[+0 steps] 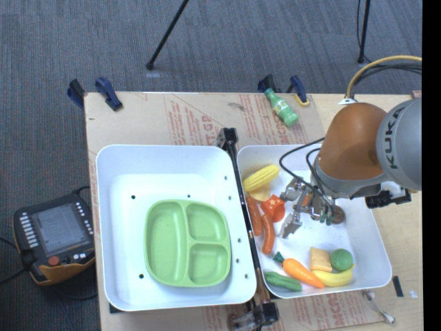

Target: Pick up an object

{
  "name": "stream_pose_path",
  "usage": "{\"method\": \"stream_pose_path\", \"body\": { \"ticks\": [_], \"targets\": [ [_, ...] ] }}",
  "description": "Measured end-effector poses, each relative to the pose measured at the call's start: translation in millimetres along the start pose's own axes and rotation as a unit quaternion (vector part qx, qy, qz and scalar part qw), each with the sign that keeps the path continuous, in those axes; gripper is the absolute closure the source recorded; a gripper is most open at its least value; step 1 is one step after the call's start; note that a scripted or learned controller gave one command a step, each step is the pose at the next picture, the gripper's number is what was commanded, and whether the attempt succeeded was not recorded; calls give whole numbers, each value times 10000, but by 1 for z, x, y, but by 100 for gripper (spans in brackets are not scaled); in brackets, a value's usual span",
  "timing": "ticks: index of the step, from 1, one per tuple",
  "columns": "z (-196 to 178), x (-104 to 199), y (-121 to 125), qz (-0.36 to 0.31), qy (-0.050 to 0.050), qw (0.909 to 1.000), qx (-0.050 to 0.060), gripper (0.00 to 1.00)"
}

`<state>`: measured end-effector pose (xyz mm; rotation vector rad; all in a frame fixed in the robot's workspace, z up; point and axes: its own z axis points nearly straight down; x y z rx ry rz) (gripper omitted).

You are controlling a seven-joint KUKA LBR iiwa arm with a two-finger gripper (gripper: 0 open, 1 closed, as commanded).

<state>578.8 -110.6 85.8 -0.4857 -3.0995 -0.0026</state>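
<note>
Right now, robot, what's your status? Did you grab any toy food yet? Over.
Tool low in right white bin, nothing seen held. Red toy pepper just beside it. Orange toy carrot and yellow toy corn close around.

White capital letters reading "KUKA" ran sideways along the grey casing of the robot arm [406, 147], just past its orange band, with the last letter cut by the picture's edge. Faded red printing, with diagonal lines and mirrored or upside-down characters, crossed the brown cardboard sheet covering the bench [186, 116], but none of it could be read. The green bottle's [283, 108] label was too small to read.
</note>
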Motion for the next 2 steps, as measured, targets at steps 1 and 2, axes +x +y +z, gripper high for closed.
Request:
{"method": "stream_pose_path", "body": {
  "ticks": [1,2],
  "targets": [
    [-8,-1,0,29,7,10000,-9,100],
    [-100,43,38,-2516,-16,9678,-1,100]
  ]
}}
